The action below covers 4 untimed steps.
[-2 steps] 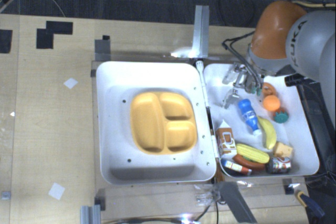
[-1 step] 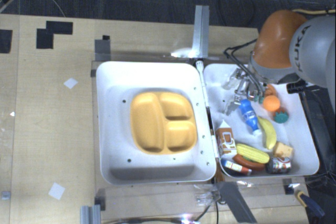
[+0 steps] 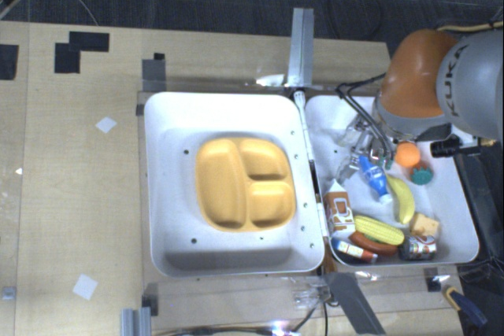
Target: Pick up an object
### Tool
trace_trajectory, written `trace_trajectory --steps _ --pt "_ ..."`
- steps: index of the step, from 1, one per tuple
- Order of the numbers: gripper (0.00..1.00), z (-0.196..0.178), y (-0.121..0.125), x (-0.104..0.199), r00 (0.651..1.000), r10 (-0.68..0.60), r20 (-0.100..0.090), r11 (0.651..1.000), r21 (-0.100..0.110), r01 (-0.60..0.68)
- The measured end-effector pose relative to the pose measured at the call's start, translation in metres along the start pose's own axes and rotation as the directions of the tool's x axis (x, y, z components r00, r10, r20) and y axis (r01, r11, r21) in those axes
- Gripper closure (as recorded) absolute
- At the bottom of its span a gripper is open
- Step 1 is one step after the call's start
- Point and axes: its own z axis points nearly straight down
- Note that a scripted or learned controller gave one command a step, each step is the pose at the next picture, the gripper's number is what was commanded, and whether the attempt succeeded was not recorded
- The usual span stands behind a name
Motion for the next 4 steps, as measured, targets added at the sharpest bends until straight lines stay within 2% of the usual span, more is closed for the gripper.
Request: trace_trajectory --steps 1,2,3,4 --pt "0.0 -0.001 -0.017 0.034 0.994 0.11 0.003 0.994 -0.001 -0.11" --pt "0.0 -0.003 -0.023 0.063 0.966 0.26 0.01 0.966 -0.002 -0.26" --pt "0.0 -0.006 -0.024 0.054 0.967 0.257 -0.003 0.967 0.002 -0.257" --pt "0.0 -0.003 -0.04 0.077 0.893 0.45 -0.001 0.893 0.002 -0.45"
